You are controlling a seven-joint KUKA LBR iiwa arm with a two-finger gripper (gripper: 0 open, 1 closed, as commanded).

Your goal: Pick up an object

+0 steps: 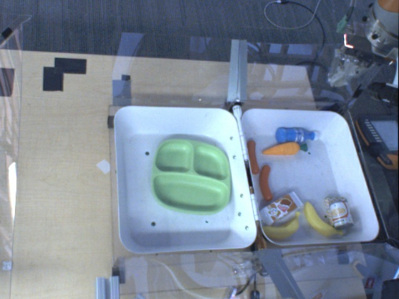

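The right bin (355,167) holds a blue bottle (294,134) lying beside an orange carrot (282,149) near its far side. Two sausages (252,156) (266,182) lie along its left wall. At the near side are a snack packet (282,208), two bananas (282,230) (318,220) and a small can (338,212). My gripper (344,67) hangs at the upper right, beyond the far right corner of the right bin, well apart from every object.
A green divided plate (191,174) lies in the left bin (131,185). A metal divider post (235,73) stands between the bins at the back. Cables (299,11) loop behind the bench. A dark device (377,136) sits right of the right bin.
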